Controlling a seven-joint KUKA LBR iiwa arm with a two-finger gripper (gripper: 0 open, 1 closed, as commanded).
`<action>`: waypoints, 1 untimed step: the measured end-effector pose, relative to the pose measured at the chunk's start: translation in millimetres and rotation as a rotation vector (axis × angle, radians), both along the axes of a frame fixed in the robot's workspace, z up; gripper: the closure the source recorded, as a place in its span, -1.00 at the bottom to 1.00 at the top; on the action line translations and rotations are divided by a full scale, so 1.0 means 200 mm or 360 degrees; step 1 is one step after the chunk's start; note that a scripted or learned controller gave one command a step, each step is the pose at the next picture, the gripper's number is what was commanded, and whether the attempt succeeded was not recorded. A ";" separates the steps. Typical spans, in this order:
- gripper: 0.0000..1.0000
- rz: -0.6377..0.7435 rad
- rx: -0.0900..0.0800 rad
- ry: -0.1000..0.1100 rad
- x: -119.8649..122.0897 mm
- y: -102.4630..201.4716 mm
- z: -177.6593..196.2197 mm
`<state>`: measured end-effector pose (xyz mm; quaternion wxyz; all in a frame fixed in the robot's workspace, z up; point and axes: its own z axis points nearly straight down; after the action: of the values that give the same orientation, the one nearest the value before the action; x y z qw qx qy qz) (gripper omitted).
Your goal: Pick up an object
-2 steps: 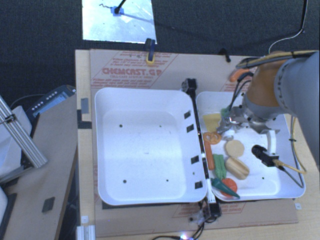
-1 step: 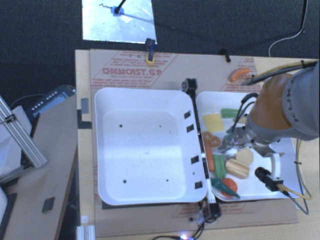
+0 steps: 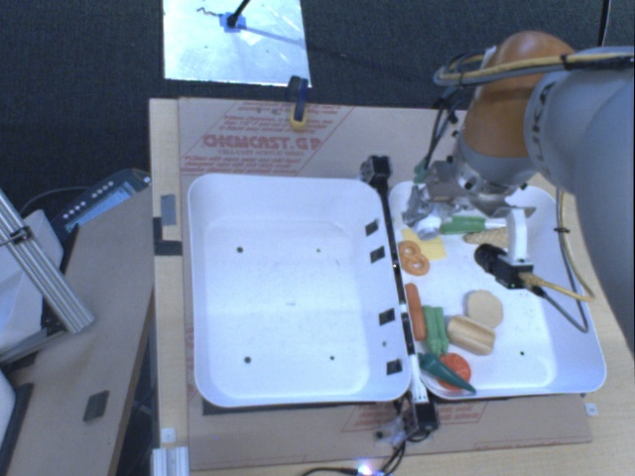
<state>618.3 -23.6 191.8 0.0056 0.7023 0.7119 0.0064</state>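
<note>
My gripper (image 3: 427, 216) hangs low over the back left corner of the right bin (image 3: 575, 365). Just below it lie a yellow flat slice (image 3: 435, 250) and an orange pretzel (image 3: 414, 258). A green stick-shaped piece (image 3: 462, 226) and a tan piece (image 3: 486, 237) lie right beside the gripper. Further forward are a red sausage-like piece (image 3: 413, 298), a green piece (image 3: 435, 322), a tan bun (image 3: 470, 336), a round beige slice (image 3: 484, 308) and a red-and-green vegetable (image 3: 452, 370). Nothing is visibly held.
The left bin (image 3: 288, 296) sits beside the right one, with a black-clipped divider wall (image 3: 389, 266) between them. A silvery sheet (image 3: 236, 28) lies behind the bench. The arm's bulk (image 3: 556, 107) looms over the right bin's back.
</note>
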 end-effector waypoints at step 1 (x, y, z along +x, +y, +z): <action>1.00 -0.0008 0.0000 0.0020 0.14 0.23 -0.03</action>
<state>645.7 22.7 184.9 0.0012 0.7041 0.7101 0.0021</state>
